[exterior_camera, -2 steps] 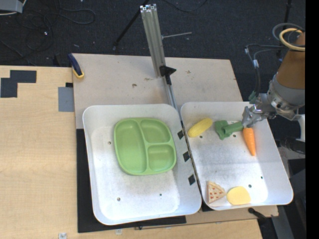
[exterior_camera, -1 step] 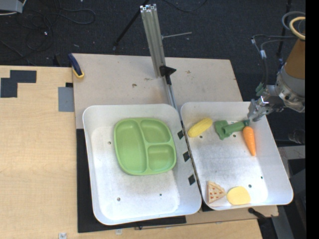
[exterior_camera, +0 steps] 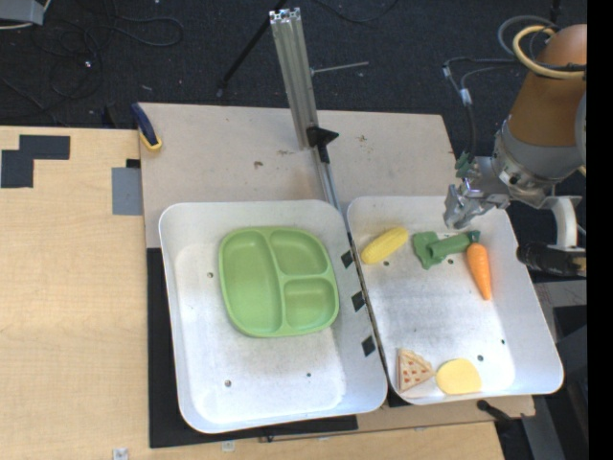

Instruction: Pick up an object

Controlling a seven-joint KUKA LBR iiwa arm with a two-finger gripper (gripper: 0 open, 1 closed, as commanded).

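In the right bin (exterior_camera: 536,353) lie a yellow corn cob (exterior_camera: 384,245), a green toy piece (exterior_camera: 438,248), an orange carrot (exterior_camera: 480,270), a pizza slice (exterior_camera: 413,369) and a yellow round piece (exterior_camera: 459,377). My gripper (exterior_camera: 462,207) hangs over the bin's far edge, just above and right of the green piece and up from the carrot's top. Nothing is seen between its fingers.
The left bin (exterior_camera: 192,353) holds a green divided plate (exterior_camera: 279,281). A metal post (exterior_camera: 298,75) rises behind the bins, with black clips along the seam between them. A blue-and-yellow tool (exterior_camera: 147,127) lies at the board's far left corner.
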